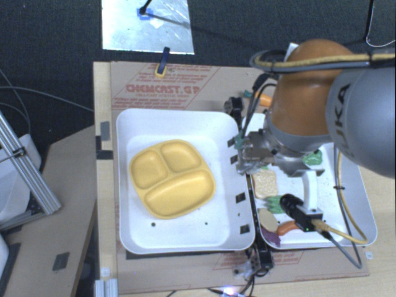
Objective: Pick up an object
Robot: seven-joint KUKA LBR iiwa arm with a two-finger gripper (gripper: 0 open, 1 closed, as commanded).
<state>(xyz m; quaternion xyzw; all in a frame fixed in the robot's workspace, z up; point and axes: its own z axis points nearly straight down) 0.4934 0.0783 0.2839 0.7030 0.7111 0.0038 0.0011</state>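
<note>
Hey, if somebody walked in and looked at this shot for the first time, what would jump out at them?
Probably the yellow divided plate, lying alone in the left bin. Next, the big grey arm with its orange band reaching in from the right and looming over the right bin, where a small clutter of things sits below it, including a speckled tan sponge-like piece and something orange.
</note>
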